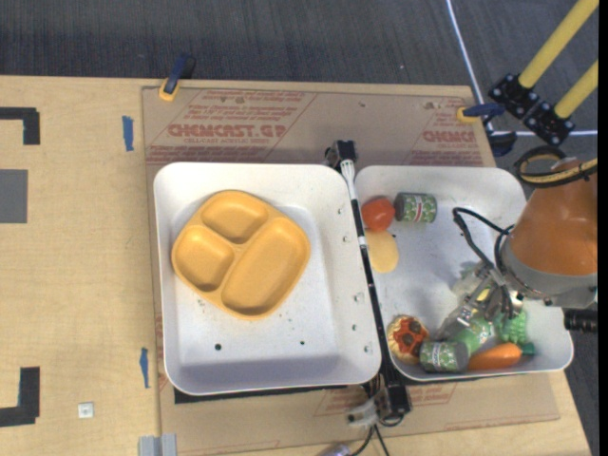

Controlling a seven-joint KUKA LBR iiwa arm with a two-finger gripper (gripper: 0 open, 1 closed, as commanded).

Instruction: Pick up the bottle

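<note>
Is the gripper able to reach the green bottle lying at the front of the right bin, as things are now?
Probably yes. The gripper is low in the right bin, right above the green bottle. An orange carrot and a green toy crowd the bottle, though nothing covers it.

Even, fairly bright overhead light leaves the two white bins point(255, 183) close to washed out with only thin soft shadows along their near rims, while the whole frame is slightly soft and the orange-banded arm point(560, 236) at the right is blurred.
</note>
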